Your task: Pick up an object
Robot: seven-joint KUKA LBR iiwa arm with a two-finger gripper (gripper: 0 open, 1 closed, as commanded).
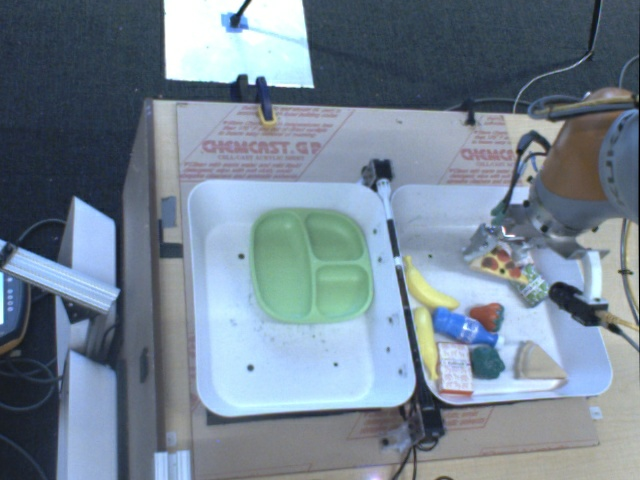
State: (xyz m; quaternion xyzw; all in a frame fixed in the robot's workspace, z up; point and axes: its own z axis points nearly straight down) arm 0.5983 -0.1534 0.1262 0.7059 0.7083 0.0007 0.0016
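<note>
**Green tray sits alone in left bin**

A green divided tray [311,266] lies in the left bin [225,368] on the table [300,143], whose brown sheet bears red lettering. A blue-and-yellow clamp [264,101] grips the far edge. A white sheet [240,28] lies on dark carpet [70,78] beyond.

Grey arm [590,168] angled down; pincer [497,236] low

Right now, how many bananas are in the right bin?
2. One banana lies slanted near the divider; the other banana lies below it, running along the divider. More could be hidden under the arm.
</note>
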